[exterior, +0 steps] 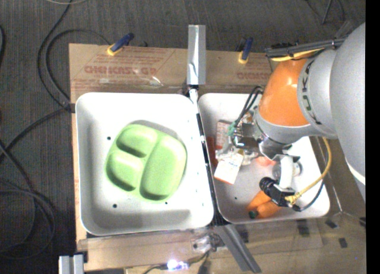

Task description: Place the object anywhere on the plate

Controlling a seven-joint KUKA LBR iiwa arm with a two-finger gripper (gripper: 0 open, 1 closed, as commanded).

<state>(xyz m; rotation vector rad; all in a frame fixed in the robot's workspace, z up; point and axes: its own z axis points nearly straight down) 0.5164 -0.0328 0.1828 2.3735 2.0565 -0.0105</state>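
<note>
Where the right bin (323, 207) meets its near wall, an orange carrot (264, 206) with a green tip lies on the floor, and a white card (228, 169) with a red packet (224, 131) behind it sits just up-left of it. Above these hangs the gripper (246, 145) — whether its fingers are open or closed I cannot tell, since the arm (297, 98) with its orange band covers them. Well apart, the green plate (147, 161) — three compartments — lies flat in the left bin (89, 112).
</note>
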